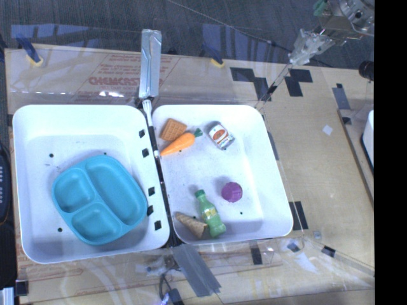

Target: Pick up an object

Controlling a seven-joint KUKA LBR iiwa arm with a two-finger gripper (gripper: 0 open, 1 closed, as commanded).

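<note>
Toy items lie scattered in the right bin point(275, 189): carrot point(177, 143) touching a cracker point(172, 129), small can point(220, 135), purple ball point(231, 192), green bottle point(209, 213) beside a cone point(191, 224). All look light, rigid, smooth plastic. The carrot's slim mid-body suits a crosswise pinch; the ball may roll, though it stands well apart from the rest. The left bin point(32, 170) holds a blue divided tray point(98, 199). The gripper point(305, 46) hangs beyond the bins over the desk point(324, 164); how its jaws stand cannot be told.
</note>
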